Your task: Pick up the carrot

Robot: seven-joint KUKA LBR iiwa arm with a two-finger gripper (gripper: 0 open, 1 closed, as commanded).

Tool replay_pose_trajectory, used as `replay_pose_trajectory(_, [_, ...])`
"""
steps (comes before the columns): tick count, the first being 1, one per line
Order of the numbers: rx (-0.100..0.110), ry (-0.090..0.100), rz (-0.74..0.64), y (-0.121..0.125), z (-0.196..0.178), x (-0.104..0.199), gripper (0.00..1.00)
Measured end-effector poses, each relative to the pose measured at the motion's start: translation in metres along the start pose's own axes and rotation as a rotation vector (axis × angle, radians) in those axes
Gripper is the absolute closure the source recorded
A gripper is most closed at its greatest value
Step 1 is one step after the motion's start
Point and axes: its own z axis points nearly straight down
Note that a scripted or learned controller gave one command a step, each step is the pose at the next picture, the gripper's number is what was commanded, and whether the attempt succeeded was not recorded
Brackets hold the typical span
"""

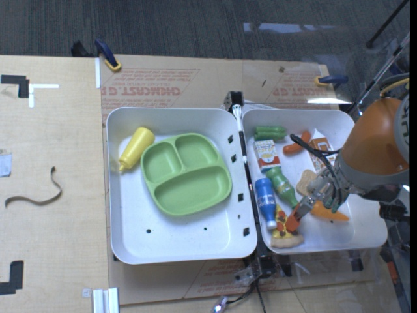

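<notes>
Nearest to the viewer, the front wall of the right bin (326, 248) serves as the reference. Just inside that wall, at its left end, lies a pizza slice (285, 238). Immediately behind the slice, a blue bottle (264, 201) lies lengthwise along the bin's left wall, with a green bottle (282, 184) beside it.

The gripper (311, 204) sits low over the middle of the right bin, its dark fingers (306, 207) pointing toward the pizza slice. The carrot (329, 213) lies on the bin floor directly beneath the gripper body, its orange tip projecting to the right. Whether the fingers grip it, or are parted at all, cannot be determined from this angle. The grey arm with its orange band (378, 139) covers the bin's right side.

Farther back in the right bin lie a small carton (265, 152), a red sausage (294, 147) and a green vegetable (270, 133) near the rear wall.

Left of the right bin, the left bin (130, 240) holds a green divided plate (186, 173) and a yellow bottle (135, 147).
</notes>
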Motion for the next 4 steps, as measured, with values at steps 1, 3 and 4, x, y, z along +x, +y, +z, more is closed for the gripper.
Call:
replay_pose_trajectory(1, [-0.001,-0.007,-0.003,0.001,-0.010,-0.002,1.00])
replay_pose_trajectory(3, [0.012,0.009,0.477,0.002,-0.057,0.036,1.00])
replay_pose_trajectory(4, [0.015,0.009,0.473,0.002,-0.065,0.035,1.00])
